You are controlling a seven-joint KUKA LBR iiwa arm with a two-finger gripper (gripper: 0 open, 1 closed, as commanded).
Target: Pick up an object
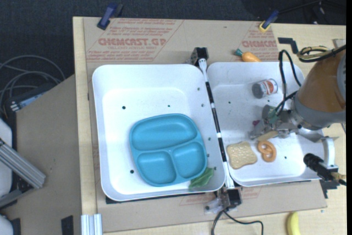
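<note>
Two white bins side by side on the tabletop (82,118). Left bin (110,96): blue three-compartment tray (165,147), sitting toward the near side; a green leafy item (201,178) lies at the near-right corner, touching the tray's edge.

Right bin (236,77): small can (265,88) on its side toward the far end, silver lid end facing left, red-and-white label. Slice of toast (241,154) near the front-left, tan, roughly square, lying flat. Pretzel (267,150) just beside the toast on its right, orange-brown, looped shape, flat on the bin floor.

Arm comes in from the right; claw (269,125) is low over the middle of the right bin, just above the pretzel and toast and well clear of the can. Can't tell whether the claw is released or clenched, too cluttered at the tip. Nothing visibly between its tips.

Orange carrot-like item (248,56) rests outside the bins, just beyond the right bin's far rim.
</note>
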